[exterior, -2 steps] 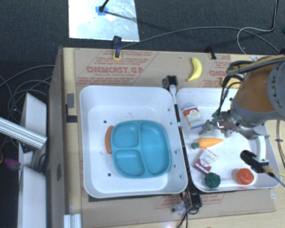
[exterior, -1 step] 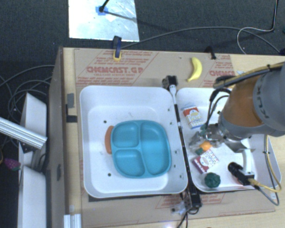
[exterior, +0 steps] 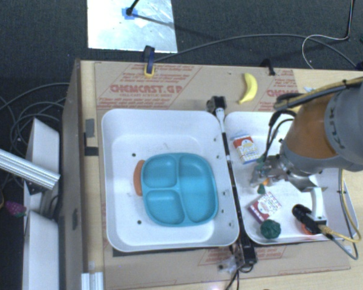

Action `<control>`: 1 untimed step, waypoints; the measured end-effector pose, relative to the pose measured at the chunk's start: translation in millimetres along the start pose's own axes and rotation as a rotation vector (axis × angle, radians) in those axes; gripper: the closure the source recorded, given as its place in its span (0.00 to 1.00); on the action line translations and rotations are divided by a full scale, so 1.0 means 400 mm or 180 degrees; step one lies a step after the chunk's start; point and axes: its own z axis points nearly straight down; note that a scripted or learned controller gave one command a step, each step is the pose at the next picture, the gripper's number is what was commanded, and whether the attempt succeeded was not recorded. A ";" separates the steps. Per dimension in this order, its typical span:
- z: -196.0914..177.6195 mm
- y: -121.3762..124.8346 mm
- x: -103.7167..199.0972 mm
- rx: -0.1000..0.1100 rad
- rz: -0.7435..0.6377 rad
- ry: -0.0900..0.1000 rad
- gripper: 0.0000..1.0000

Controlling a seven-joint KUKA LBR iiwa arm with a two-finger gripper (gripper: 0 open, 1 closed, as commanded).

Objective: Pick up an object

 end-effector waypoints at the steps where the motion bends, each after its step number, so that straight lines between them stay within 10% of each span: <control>1: -0.227 0.066 0.170 -0.0005 -0.0010 0.0002 1.00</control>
